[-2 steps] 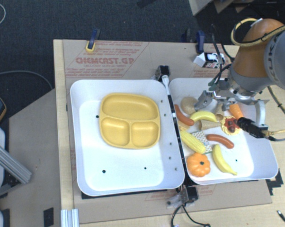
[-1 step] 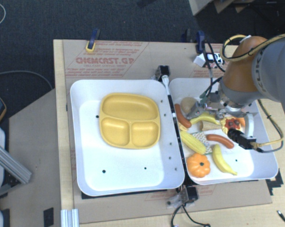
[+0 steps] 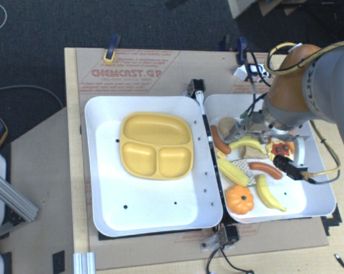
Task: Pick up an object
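The right bin (image 3: 318,201) holds several toy foods. A red sausage (image 3: 220,140) lies by the left wall, and a yellow banana (image 3: 246,144) sits just right of it. Lower down are a corn cob (image 3: 234,171), a second sausage (image 3: 265,169), another banana (image 3: 270,193) and an orange pumpkin (image 3: 240,198). A pizza slice (image 3: 282,149) lies at the right. My gripper (image 3: 253,131) is low over the upper middle of this bin, right above the upper banana. The wrist hides what is under it.
The left bin (image 3: 103,204) carries a yellow divided plate (image 3: 156,144). A black divider strip (image 3: 209,147) runs between the bins. Cables (image 3: 318,176) trail from the wrist over the right bin's far side. A beige item (image 3: 226,124) sits near the gripper.
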Available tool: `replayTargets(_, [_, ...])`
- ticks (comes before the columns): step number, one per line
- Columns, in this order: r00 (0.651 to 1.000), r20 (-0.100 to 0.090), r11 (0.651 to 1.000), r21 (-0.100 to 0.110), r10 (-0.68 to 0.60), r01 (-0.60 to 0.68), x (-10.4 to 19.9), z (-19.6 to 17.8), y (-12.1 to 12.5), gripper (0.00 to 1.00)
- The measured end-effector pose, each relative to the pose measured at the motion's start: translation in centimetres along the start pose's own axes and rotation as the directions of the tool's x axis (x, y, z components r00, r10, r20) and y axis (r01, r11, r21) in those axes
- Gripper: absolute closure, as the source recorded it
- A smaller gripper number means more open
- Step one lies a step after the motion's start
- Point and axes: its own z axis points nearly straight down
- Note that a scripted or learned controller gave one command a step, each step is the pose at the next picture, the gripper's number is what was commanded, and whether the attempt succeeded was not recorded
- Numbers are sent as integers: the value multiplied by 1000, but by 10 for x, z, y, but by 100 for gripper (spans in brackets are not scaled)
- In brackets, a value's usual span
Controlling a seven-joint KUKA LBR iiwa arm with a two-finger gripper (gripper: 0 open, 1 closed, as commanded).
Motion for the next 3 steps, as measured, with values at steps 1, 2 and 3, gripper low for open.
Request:
replayTargets(1, [1000,1,1000,-3,0,0,0,-11,1,100])
replayTargets(2, [1000,1,1000,0,-2,2,4,-54,0,100])
replayTargets(3, [1000,1,1000,-2,-2,2,2,-101,9,100])
